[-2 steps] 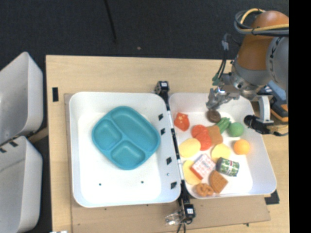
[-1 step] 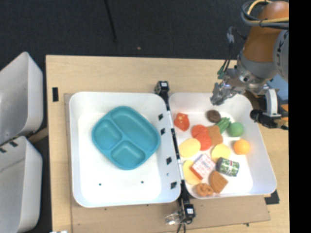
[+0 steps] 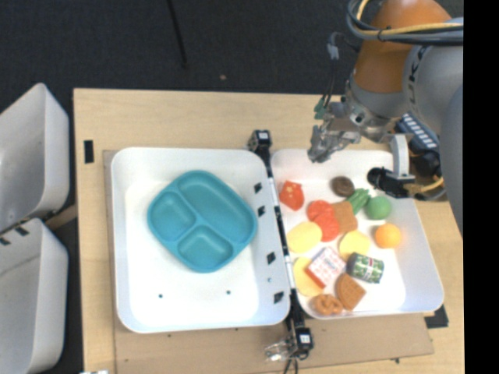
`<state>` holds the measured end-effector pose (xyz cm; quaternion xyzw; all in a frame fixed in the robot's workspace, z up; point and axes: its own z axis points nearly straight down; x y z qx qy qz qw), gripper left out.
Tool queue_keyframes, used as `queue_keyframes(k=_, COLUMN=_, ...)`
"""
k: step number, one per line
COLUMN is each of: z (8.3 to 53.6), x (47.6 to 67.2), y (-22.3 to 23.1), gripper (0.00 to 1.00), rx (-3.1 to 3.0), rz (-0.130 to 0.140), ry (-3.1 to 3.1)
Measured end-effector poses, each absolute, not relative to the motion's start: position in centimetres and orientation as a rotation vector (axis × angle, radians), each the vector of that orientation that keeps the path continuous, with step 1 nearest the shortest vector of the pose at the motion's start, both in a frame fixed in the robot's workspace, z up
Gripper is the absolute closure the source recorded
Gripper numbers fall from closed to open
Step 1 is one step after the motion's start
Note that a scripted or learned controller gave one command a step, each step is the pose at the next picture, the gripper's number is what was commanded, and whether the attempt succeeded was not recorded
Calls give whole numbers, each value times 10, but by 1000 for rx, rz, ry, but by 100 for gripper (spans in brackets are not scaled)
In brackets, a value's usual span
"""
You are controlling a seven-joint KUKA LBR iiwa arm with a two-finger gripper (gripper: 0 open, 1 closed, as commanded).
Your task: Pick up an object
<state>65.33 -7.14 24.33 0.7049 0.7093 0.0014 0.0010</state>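
While toys crowd the right bin (image 3: 413, 287), the claw (image 3: 320, 153), grip unclear, hangs near a brown piece (image 3: 341, 185).

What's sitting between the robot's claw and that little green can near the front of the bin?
From the gripper down to the green can, the camera view shows bare white bin floor, then a small brown piece, an orange-brown piece and a yellow one.

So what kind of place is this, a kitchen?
Probably a robot lab, not a kitchen: a robot arm hangs over two white bins on a bench, one holding toy food, the other a blue tray.
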Motion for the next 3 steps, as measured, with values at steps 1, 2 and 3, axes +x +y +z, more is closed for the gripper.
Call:
queue_keyframes(k=1, z=243, x=653, y=-8, gripper=100, rx=2214, rz=2, ry=2230)
queue_keyframes(k=2, z=246, x=663, y=51, gripper=100, rx=2213, rz=5, ry=2229)
queue_keyframes(k=3, z=244, x=647, y=43, gripper=100, rx=2223, rz=-4, ry=2219)
